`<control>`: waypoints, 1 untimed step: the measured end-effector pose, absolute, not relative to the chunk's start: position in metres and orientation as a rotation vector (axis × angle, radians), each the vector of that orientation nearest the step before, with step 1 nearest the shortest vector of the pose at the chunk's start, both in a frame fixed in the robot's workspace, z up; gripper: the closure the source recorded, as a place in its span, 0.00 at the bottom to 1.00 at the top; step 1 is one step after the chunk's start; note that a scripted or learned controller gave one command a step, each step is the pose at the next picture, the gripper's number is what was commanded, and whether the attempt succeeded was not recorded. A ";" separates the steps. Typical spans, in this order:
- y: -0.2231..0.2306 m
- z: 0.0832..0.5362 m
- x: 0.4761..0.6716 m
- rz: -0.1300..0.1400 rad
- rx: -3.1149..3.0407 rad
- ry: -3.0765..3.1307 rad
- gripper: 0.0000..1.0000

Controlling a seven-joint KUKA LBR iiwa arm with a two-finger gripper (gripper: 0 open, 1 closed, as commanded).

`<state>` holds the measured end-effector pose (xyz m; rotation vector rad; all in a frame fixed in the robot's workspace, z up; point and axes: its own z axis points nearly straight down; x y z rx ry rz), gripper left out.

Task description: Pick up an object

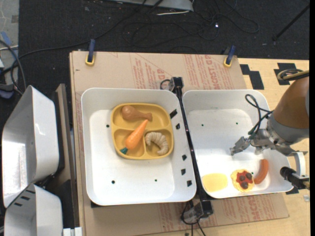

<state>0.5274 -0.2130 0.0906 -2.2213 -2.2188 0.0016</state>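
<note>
In the left bin (pixel 98 181) a yellow divided plate (pixel 119 146) carries a brown drumstick (pixel 135 114), an orange carrot (pixel 137 134) and a pale shrimp (pixel 157 141). The right bin (pixel 216 112) holds a flat yellow disc (pixel 215 182), a small pizza-like piece with red topping (pixel 243 179) and an orange-red sausage (pixel 262 171) near its front edge. My gripper (pixel 239 147) hangs low over the right bin's middle, just above and left of the sausage, with nothing visibly between its fingers.
The grey arm with its orange band (pixel 295 107) comes in from the right over the right bin's rim. A black divider (pixel 184 136) runs between the bins. Yellow clamps (pixel 90 58) (pixel 229 59) hold the cardboard base at the back.
</note>
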 end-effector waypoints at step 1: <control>-0.213 0.102 0.528 0.000 -2.224 -2.221 1.00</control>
